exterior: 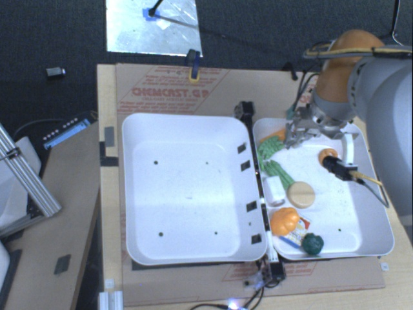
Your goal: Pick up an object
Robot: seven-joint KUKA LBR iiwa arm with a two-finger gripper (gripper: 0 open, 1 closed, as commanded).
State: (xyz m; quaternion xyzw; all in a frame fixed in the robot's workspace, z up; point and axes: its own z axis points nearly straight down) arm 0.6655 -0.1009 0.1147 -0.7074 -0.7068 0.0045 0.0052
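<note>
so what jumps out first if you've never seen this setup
The big grey arm with its orange band reaches in from the right, its gripper low over the right bin. All the small things crowd that bin's left side, a bright orange piece near the front; the left bin lies beside it.

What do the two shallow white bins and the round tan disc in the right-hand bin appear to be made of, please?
The two shallow white bins look like moulded plastic: smooth, slightly glossy, with rounded corners and soft light reflections. The round tan disc looks like unpainted wood, matte and pale with a darker rim, though it could be wood-coloured plastic.
</note>
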